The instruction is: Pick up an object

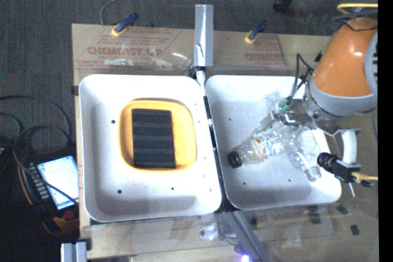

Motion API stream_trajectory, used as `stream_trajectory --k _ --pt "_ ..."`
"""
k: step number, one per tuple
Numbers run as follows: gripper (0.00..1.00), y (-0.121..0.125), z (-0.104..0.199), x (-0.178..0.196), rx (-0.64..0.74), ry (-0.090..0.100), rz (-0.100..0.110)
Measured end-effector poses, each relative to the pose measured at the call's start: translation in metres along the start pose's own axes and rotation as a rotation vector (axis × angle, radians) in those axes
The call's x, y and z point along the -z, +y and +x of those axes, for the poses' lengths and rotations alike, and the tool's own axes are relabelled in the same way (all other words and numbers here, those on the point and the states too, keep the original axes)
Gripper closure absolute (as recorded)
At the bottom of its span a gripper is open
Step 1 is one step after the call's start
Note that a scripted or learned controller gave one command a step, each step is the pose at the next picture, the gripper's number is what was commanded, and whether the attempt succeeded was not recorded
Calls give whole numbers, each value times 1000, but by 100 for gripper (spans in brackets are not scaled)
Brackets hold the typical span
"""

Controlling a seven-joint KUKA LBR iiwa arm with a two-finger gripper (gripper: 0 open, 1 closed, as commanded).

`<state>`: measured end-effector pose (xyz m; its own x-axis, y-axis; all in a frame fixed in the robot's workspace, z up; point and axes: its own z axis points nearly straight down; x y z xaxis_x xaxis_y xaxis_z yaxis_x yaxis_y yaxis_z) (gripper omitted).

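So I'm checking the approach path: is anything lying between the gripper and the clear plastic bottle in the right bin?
Nothing visible does. The gripper sits over the right bin, right at the clear plastic bottle.

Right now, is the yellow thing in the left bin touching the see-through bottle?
Apart. The camera view shows the yellow tray in the left bin, and the clear bottle in the right bin, with both bins' rims between them.

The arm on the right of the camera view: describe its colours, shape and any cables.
The arm has a rounded, glossy orange band above a smooth grey wrist section. Thin dark cables run along its left side toward a small metallic head with a green spot. A white curved piece and a black fitting sit beneath it.
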<state>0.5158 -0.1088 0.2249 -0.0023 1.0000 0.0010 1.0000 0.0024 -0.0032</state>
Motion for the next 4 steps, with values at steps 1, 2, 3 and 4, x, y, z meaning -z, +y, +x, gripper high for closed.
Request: stream_trajectory --k 1,2,3,4 --pt "0 28 -47 -130 -25 0 -6" --pt "0 -25 -23 -132 17 -7 -24" --pt "0 5 -72 -112 -105 14 4" --pt "100 4 -72 -104 -105 13 7"
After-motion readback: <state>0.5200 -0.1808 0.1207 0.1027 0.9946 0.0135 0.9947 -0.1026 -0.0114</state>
